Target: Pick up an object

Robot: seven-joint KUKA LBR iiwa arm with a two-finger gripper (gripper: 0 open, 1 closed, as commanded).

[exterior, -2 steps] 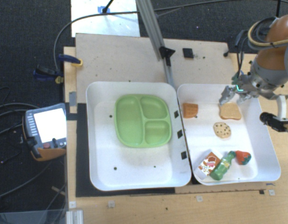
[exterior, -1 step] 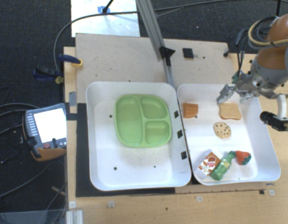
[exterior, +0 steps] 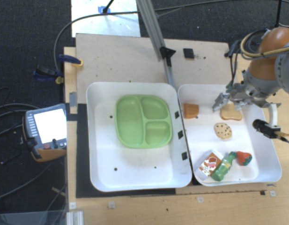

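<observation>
gripper [exterior: 230, 102] over toast [exterior: 231, 113] — labels illegible

We find the arm [exterior: 270, 55] cut off at the right edge, and the gripper [exterior: 230, 101] partly covering a tan piece [exterior: 232, 114].

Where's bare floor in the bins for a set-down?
Left bin: bare strip in front of the green tray, and along its left wall. Right bin: crowded; toast, cookie, bottle, carton, with the gripper over the bread.
</observation>
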